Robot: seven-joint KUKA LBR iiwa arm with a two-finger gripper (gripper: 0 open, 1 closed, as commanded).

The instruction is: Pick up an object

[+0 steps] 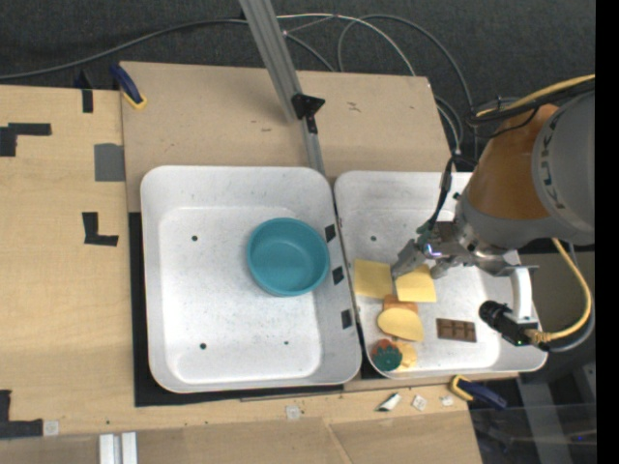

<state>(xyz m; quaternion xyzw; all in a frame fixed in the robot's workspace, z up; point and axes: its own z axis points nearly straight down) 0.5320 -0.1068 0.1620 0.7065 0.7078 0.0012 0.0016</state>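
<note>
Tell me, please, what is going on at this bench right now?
A KUKA arm reaches in from the right over the right bin, its gripper low above a cluster of small items: yellow pieces, an orange piece, a brown block and a small teal object. Nothing is visibly lifted yet. The left bin holds a blue bowl.

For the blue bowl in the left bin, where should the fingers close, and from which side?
Grip the blue bowl on its rim, coming straight down with one finger inside and one outside. It sits upright and open, alone in the left bin, so any stretch of rim is free; the side nearest the gripper is probably easiest.
</note>
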